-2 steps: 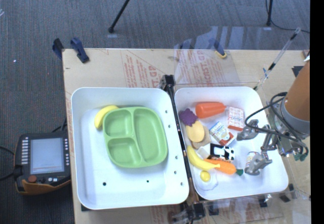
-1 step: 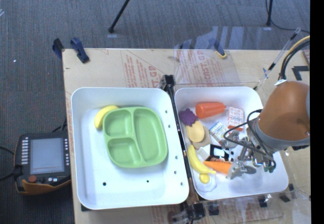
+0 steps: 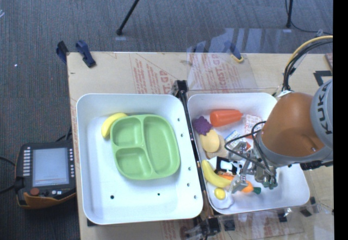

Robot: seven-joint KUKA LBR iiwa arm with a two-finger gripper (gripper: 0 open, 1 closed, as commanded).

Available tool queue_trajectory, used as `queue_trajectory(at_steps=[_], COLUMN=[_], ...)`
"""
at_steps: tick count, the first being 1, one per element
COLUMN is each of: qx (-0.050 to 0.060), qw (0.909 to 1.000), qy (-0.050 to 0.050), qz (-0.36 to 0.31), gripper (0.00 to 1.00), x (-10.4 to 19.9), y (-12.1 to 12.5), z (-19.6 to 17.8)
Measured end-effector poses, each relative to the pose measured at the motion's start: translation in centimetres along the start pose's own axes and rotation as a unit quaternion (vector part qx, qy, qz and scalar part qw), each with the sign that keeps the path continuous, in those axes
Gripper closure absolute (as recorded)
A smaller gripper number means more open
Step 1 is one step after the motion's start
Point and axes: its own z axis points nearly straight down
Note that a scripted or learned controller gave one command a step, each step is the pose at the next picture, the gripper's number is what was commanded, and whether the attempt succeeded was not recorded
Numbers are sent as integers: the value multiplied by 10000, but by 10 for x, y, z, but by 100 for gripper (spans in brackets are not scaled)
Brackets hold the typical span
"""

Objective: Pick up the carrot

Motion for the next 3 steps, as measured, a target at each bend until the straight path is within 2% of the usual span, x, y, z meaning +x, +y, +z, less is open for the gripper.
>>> queue_trajectory(at_steps=[1,2,3], qx=[-50,-52,-49], qw=[9981,9982,9983], qy=[34,-48,-32], qz=[608,593,588], gripper=[0,100,0], x=[0,-7,-6], y=[0,0,0], z=[1,-13,-12])
